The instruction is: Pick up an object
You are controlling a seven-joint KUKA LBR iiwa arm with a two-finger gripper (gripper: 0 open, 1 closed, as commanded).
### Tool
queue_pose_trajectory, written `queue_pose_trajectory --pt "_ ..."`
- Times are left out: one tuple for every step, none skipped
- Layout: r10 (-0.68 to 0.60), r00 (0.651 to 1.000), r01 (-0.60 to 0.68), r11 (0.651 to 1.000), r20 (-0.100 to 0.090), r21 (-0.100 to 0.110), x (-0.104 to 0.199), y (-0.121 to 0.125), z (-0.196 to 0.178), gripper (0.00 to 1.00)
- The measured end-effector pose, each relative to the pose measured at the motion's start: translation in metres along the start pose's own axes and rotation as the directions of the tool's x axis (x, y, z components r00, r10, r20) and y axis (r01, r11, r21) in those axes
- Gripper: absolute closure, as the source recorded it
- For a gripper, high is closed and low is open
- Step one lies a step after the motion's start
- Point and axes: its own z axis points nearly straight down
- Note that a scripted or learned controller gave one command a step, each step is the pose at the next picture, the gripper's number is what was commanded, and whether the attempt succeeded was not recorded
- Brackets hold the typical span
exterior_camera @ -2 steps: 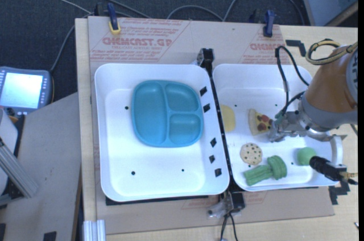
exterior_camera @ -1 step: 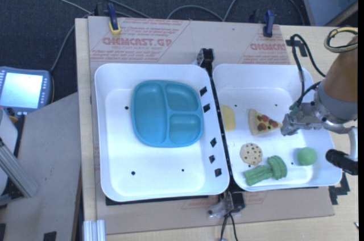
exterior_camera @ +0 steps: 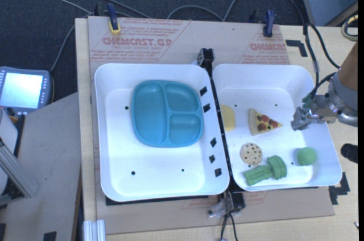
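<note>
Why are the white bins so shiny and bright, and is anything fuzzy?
Camera view: even overhead light makes the two shallow white bins glow almost blank, with soft shadows along their walls; the blue divided plastic plate looks sharp, while the tool at the right looks slightly soft.

1. You see a teal divided plate (exterior_camera: 168, 113) in the white left bin (exterior_camera: 114, 137).
2. Your right bin (exterior_camera: 273, 78) holds a green ball (exterior_camera: 306, 156), a speckled tan cookie (exterior_camera: 251, 153), and a yellow pizza slice (exterior_camera: 263, 122) with red dots.

Left white bin (exterior_camera: 114, 171): blue sectioned plastic tray (exterior_camera: 167, 113). Right white bin (exterior_camera: 284, 76): pizza slice (exterior_camera: 263, 122), cookie (exterior_camera: 250, 153), green ball (exterior_camera: 306, 156), tool (exterior_camera: 300, 121) above.
</note>
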Motion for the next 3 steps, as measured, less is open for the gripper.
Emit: queue_pose_trajectory --pt "-0.001 1.000 0.001 1.000 0.000 0.001 0.000 0.001 -0.023 1.00" --pt "-0.006 1.000 0.006 1.000 -0.005 0.007 0.059 0.002 -0.015 1.00" --pt "-0.004 1.000 0.004 1.000 -0.004 0.008 0.106 0.002 -0.008 1.00"
